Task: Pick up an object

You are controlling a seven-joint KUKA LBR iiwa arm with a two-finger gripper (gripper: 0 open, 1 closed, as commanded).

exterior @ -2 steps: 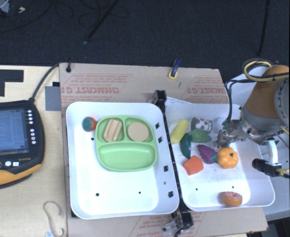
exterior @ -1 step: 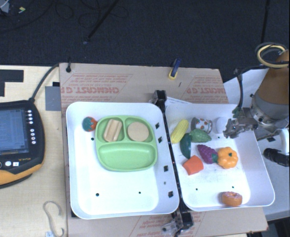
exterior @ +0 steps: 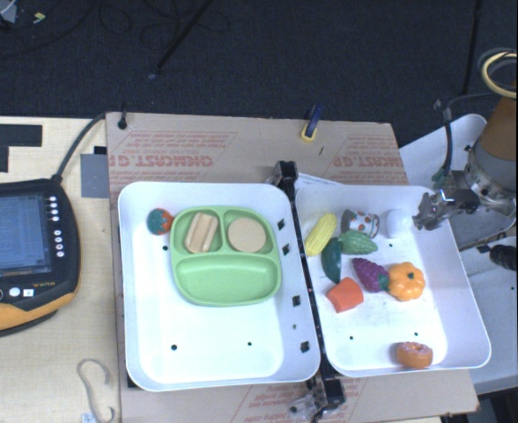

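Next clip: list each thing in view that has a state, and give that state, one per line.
pincer: over the right bin's far right edge, nothing seen in it
green tray: upright in the left bin, two food pieces in its small compartments
corn: lying in the right bin
orange pumpkin: resting in the right bin
tablet: screen lit, on the bench at left

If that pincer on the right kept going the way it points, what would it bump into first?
Probably the small white ball, just left of the pincer in the right bin, with the corn beyond it. From above, heights are unclear, so it might pass over.
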